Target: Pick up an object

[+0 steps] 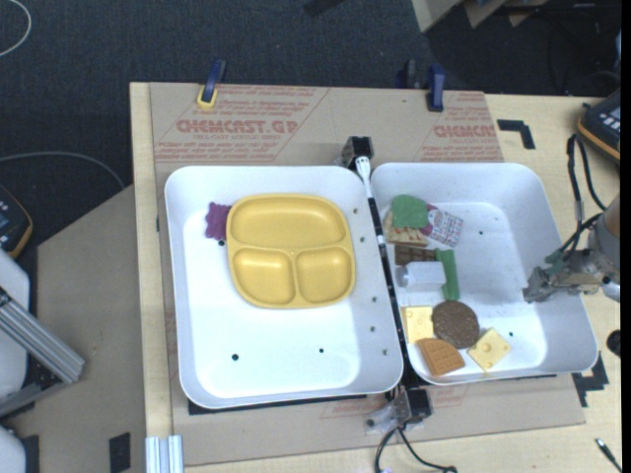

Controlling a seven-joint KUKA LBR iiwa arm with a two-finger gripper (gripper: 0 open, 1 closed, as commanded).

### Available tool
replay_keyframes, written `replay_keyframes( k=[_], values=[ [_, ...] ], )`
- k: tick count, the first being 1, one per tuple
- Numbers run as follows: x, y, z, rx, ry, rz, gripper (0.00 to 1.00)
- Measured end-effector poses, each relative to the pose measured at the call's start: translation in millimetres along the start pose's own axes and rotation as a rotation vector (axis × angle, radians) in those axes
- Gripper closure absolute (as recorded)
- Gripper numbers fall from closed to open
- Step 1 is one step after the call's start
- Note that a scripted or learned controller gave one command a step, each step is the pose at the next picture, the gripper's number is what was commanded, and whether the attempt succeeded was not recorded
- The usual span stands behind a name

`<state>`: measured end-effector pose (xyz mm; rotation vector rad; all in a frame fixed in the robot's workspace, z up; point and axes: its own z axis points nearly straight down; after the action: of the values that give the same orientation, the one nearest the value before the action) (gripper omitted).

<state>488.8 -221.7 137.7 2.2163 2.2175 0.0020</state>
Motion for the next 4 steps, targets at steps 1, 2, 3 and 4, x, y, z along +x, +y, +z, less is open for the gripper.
replay_keyframes(
  k=[1,2,3,4],
  values=[
    [2,8,-45,-0.002,0.0,-0.001,1.0],
    [1,9,-90,-0.001,0.0,-0.001,1.0],
    [56,5,-99,0.006,0.007,-0.006,1.0],
    [119,12,-94,0.007,0.007,-0.007,1.0]
  ],
)
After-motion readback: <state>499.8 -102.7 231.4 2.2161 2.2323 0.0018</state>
